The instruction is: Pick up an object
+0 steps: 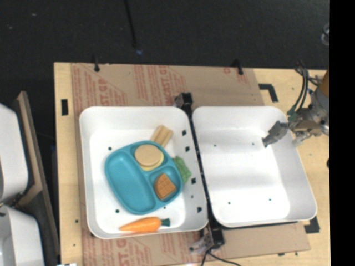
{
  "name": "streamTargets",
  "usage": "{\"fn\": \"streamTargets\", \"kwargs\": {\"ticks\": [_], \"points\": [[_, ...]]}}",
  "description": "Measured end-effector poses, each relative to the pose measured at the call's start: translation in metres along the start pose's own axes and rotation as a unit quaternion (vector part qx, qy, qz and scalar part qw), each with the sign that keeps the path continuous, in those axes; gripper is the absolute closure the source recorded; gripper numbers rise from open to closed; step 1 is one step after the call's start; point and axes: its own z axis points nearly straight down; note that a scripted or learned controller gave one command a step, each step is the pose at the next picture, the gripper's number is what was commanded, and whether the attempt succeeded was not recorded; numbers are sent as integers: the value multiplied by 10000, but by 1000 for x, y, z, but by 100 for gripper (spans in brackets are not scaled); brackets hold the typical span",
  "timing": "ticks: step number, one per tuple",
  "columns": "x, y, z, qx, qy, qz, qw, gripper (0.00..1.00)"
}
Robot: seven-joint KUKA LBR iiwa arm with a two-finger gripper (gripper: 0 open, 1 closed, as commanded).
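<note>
My gripper (pixel 285 136) hangs over the upper right corner of the right bin (pixel 249 204), at the view's right edge. Its fingers stand apart with nothing between them. All the objects lie in the left bin (pixel 91 148). A blue divided tray (pixel 130 184) holds a round tan biscuit (pixel 150 155) and a brown waffle square (pixel 165 186). A tan wooden block (pixel 162 134) lies just above the tray. A green leafy piece (pixel 183 170) sits at the tray's right side. An orange carrot (pixel 144 224) lies along the bin's front wall.
The two bins meet at a black divider clip line (pixel 194 154). They rest on a cardboard sheet (pixel 127 85) on the wooden bench. White containers (pixel 11 148) stand off the bench at the far left.
</note>
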Motion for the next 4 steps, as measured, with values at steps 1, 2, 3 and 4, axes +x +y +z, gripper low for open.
{"fn": "streamTargets", "kwargs": {"ticks": [1,2,3,4], "points": [[0,1,-3,-30,-6,-4,10000,0],[5,9,50,-7,-1,-9,10000,0],[7,18,99,-8,-2,-6,10000,0],[-4,18,152,-6,-3,0,10000,0]]}}
